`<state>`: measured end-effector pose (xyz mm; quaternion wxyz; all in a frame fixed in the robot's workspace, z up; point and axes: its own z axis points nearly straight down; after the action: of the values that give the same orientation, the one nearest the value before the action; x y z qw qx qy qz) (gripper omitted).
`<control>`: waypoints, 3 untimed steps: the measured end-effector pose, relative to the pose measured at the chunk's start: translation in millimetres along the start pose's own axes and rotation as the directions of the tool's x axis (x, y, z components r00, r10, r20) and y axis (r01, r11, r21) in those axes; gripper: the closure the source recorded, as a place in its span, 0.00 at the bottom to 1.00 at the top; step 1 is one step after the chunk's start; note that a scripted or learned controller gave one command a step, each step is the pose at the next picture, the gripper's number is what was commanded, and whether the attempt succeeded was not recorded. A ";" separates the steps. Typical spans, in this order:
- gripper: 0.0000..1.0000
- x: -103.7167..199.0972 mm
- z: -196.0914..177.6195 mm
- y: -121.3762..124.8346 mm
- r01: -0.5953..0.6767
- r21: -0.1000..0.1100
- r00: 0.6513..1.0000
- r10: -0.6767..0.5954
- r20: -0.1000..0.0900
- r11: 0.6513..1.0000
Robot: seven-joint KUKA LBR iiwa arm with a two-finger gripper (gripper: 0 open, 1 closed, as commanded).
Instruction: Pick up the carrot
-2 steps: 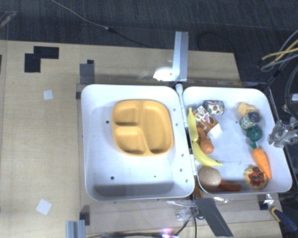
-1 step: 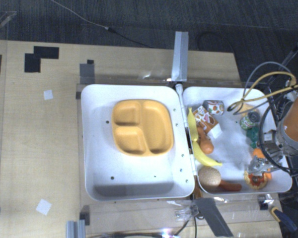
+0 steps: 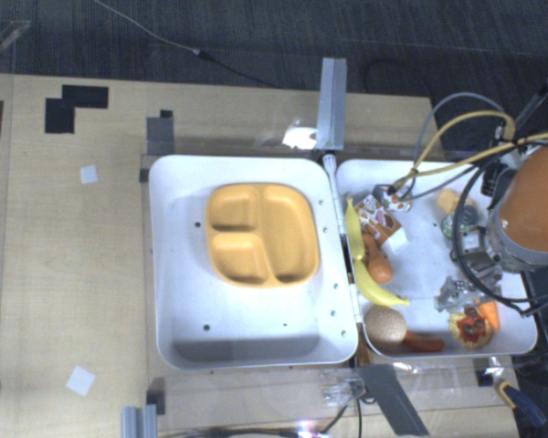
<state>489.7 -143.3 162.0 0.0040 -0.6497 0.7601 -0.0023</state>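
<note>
- Step in hand: the approach. The gripper (image 3: 457,292) hangs low in the right bin (image 3: 420,245), well right of the banana (image 3: 370,276), just beside the carrot (image 3: 485,317).
- The carrot, as I judge it, is the bright orange, smooth, stubby piece at the bin's near right corner, far from the banana.
- You cannot tell how the jaws stand; cables blur them.
- Next move calls for centring over the carrot, clear of the reddish sausage (image 3: 424,342) lying between it and the banana.

You see a pale wood tabletop (image 3: 64,272) with black marks (image 3: 73,106) at 10 o'clock, and dark floor (image 3: 256,12) at 12.
</note>
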 end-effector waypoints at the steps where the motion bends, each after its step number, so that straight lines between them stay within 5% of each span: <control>1: 1.00 43.5 58.1 -4.2 -0.045 -0.006 0.999 0.045 -0.001 0.999; 2: 1.00 49.0 66.3 -14.2 0.383 0.015 0.924 -0.383 0.004 0.924; 3: 1.00 50.9 6.7 -35.4 0.343 0.001 0.939 -0.343 -0.002 0.939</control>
<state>516.8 -199.0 155.4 0.0034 -0.7722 0.6354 -0.0043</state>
